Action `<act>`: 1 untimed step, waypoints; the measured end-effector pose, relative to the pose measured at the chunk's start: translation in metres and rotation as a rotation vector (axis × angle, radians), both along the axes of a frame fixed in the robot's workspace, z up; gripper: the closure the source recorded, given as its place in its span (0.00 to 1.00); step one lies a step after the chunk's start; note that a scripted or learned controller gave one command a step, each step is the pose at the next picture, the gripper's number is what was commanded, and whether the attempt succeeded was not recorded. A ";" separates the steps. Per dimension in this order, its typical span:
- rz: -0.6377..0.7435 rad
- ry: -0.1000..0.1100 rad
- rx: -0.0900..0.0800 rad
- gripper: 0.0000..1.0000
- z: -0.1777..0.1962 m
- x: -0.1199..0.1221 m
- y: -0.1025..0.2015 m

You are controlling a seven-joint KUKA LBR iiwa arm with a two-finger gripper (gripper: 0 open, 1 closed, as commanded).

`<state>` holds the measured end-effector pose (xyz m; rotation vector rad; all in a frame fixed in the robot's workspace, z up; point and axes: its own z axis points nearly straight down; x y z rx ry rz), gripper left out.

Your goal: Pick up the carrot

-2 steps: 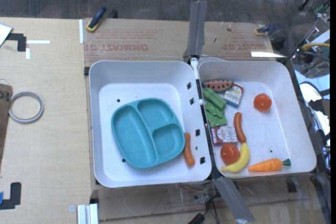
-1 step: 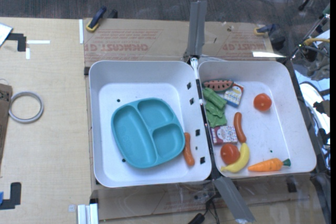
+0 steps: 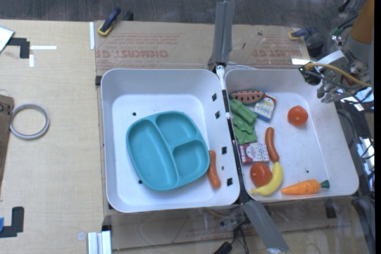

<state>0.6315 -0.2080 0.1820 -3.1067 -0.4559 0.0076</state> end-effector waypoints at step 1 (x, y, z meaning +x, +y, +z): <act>0.017 -0.002 -0.001 1.00 0.126 0.017 -0.013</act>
